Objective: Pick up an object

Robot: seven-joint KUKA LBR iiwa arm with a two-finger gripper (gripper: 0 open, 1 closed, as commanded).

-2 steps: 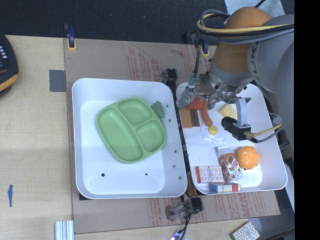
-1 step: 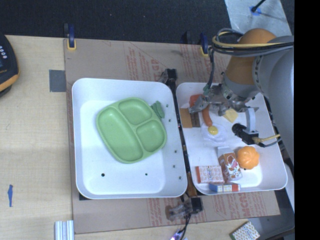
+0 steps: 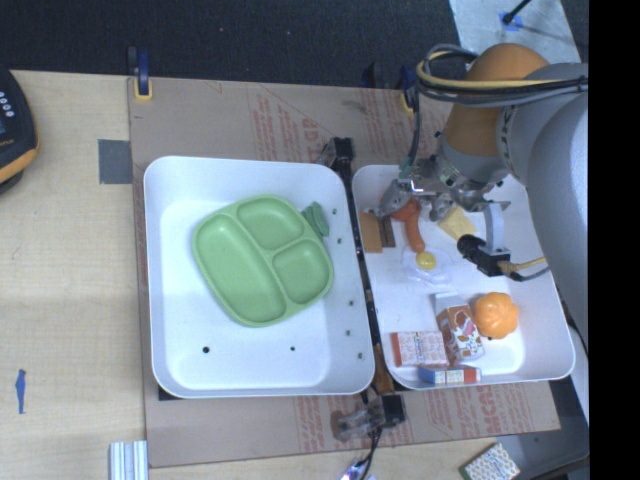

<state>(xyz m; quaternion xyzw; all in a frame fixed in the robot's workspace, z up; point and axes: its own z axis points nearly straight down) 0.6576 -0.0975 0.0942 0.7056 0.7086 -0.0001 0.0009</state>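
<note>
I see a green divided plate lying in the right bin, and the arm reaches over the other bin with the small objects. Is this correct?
Not quite. The camera view shows the green divided plate lying in the left bin, not the right one. The rest holds: the arm reaches over the other bin, which has the small objects, among them an orange ball.

Even overhead light falls across the tabletop (image 3: 70, 298), leaving the two white bins bright, the left bin (image 3: 175, 358) close to washed out along its floor. Shadows are faint and short beneath the green divided plate (image 3: 262, 258). The background above is dark. Detail is soft and grainy throughout.
</note>
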